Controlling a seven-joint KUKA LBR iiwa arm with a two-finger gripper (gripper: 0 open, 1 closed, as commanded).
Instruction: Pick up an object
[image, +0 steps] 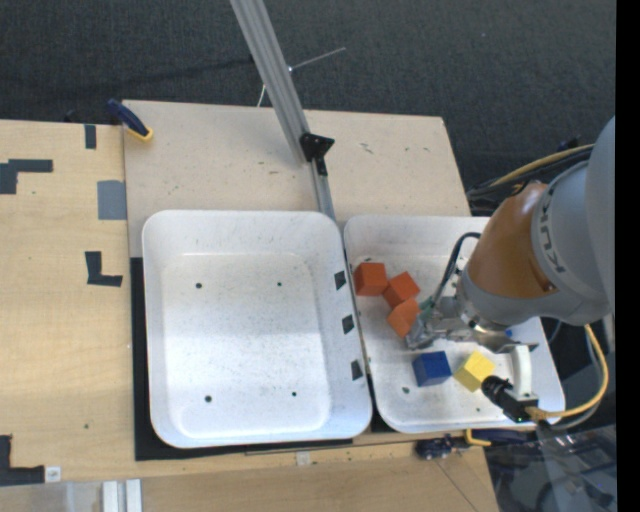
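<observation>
- Camera view, looking down at a slant on the bench and two white bins.
- Arm: grey with an orange band, entering from the right, reaching down into the right bin.
- Gripper: low in the right bin among the blocks; whether it is open or closed, or has hold of anything, cannot be told at this angle.
- Orange blocks, three: one just left of the gripper, touching or nearly so; a second just beyond it; a third further up and left.
- Blue block: just below the gripper, on the bin floor.
- Yellow block: below and right of the gripper, beside the blue block.
- Left bin: well to the gripper's left, alongside the right bin.
- Metal bar: slanting across the bench, well above the gripper.
- Blue-and-yellow item: far up and left, at the bench corner.
</observation>
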